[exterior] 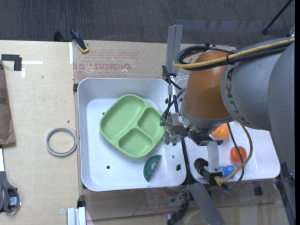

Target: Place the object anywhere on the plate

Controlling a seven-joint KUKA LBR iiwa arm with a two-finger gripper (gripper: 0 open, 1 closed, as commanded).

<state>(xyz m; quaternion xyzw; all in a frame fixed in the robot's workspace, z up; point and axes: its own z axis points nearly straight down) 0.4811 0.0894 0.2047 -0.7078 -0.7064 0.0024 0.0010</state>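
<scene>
While the plate point(131, 125) lies in the left bin point(89, 139), the gripper point(171, 131) hangs at its right edge, jaws' state unclear, a teal object point(151, 167) just below it

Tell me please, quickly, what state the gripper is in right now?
Gripper: cannot be told; it sits at the right edge of the green plate, and the view does not settle whether it grips anything.

Plate point(131, 124) in the left bin point(86, 139), a small object point(151, 166) just beside it toward the near wall.
</scene>
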